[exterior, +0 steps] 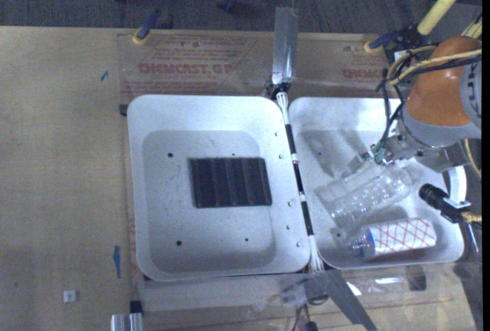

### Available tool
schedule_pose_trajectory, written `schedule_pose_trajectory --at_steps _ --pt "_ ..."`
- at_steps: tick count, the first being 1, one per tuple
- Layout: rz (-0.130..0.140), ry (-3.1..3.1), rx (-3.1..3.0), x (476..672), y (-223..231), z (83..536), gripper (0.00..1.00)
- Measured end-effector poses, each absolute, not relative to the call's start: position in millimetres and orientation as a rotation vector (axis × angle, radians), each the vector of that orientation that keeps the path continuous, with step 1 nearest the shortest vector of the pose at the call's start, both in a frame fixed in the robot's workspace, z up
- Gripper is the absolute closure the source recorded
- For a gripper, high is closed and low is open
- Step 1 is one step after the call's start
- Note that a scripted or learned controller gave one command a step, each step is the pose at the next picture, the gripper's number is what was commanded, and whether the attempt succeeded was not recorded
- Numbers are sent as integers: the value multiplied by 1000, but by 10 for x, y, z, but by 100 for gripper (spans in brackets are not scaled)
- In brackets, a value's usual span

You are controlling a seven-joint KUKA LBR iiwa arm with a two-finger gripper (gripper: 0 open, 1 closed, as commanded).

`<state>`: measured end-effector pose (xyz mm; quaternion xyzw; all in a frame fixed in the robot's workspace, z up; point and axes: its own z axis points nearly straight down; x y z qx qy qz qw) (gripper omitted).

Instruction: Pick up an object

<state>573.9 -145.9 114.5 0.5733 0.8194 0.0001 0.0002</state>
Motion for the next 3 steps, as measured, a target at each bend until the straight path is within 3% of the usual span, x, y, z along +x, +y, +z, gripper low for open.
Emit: schedule_pose_trajectory --at_steps 1,2,3 --pt "9 2653 1670 5189 -1593 882 0" --pt "15 2643 1669 5214 -1599 1003 100" --pt "1 2748 1519 4801 -599 1845 100"
